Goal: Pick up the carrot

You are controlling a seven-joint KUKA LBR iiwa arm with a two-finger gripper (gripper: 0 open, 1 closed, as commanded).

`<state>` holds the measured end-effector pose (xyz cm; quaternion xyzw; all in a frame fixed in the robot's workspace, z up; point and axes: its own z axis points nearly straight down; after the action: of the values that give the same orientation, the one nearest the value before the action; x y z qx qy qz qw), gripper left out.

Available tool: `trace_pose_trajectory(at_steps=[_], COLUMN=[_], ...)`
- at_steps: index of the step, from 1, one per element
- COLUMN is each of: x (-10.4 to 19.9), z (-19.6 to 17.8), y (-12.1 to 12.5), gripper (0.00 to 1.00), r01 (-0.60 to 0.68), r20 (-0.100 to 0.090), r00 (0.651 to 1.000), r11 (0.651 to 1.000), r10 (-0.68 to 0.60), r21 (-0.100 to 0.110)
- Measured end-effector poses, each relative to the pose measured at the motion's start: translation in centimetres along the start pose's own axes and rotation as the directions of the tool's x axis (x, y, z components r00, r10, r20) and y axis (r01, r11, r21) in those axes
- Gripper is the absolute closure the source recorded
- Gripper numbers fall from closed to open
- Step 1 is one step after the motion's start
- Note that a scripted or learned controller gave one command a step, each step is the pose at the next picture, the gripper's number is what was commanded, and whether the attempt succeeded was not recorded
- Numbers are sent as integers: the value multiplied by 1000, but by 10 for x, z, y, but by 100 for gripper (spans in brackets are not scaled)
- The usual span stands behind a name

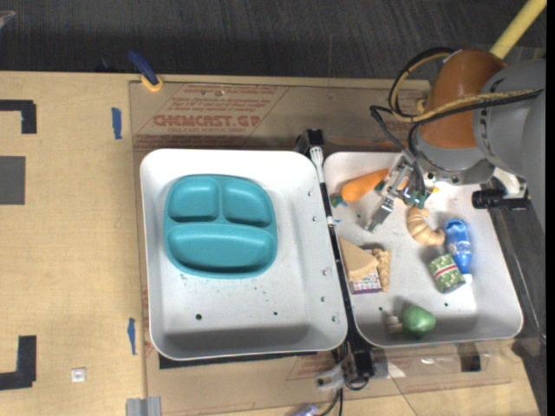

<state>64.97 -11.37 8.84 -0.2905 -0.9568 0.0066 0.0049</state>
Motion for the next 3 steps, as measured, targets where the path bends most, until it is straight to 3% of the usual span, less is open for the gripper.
trace_pose_trajectory(at_steps=[1, 2, 3], x=[12, -1, 0], z=[0, 0, 0], y=[-9, 8, 16], gripper=[0, 0, 0], r01=[-149, -270, -590], r20=[10, -13, -23], r00=[989, 963, 807], r11=[989, 963, 807], r10=[149, 270, 590], r21=[-21, 6, -3])
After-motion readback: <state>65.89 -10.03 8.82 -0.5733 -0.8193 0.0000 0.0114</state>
